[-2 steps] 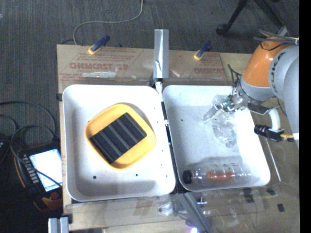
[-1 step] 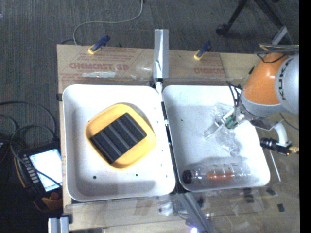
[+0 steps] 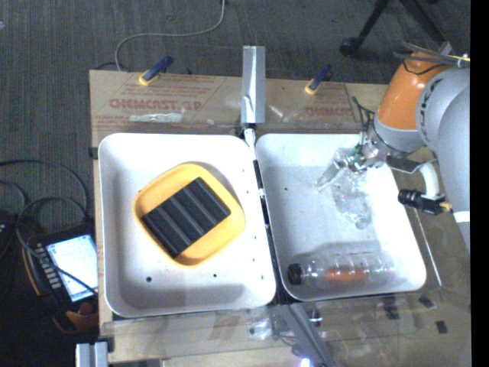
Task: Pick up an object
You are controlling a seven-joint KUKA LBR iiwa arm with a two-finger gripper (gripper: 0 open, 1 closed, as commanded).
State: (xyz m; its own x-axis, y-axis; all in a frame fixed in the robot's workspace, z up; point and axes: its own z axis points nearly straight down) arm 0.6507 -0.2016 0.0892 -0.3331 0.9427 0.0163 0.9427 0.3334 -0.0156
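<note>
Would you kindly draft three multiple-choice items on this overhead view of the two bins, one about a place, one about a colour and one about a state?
1. Where does the clear bottle lie?
A. In the right bin, along its near edge
B. In the left bin, beside the yellow item
C. On the bench behind both bins

2. What colour is the rim around the black ribbed object?
A. Green
B. Yellow
C. Red

3. How does the bottle rest?
A. Upright on its base
B. Leaning against the arm
C. On its side

Answers: 1 A, it lies along the right bin's lower wall; 2 B, a yellow border surrounds the black ribs; 3 C, its length lies flat along the bin floor.
</note>
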